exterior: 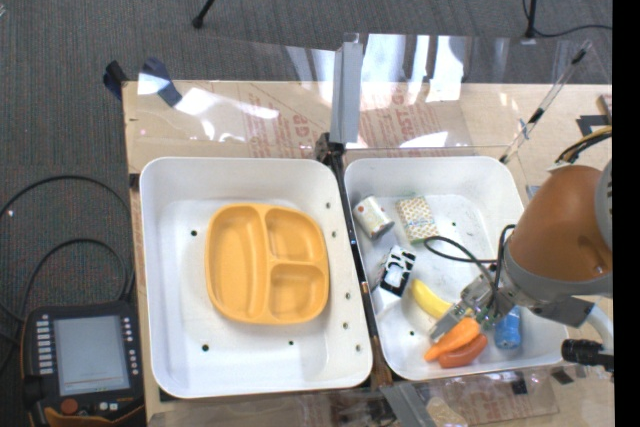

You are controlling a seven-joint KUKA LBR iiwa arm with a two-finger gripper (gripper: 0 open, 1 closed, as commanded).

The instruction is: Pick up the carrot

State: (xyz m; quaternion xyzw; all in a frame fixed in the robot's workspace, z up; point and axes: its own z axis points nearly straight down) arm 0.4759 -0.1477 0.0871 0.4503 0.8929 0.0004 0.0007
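Very little here can actually be read. The brown sheet covering the worktop behind the two bins carries large reddish printed letters, but they lie upside down under glare from the clear panel; a few rounded characters show near the grey post, and I can't make them out as a word. The small black-and-white item in the right bin has a bold pattern that might be print, too small to read. The handheld pendant on the floor has a lit screen, its contents illegible.
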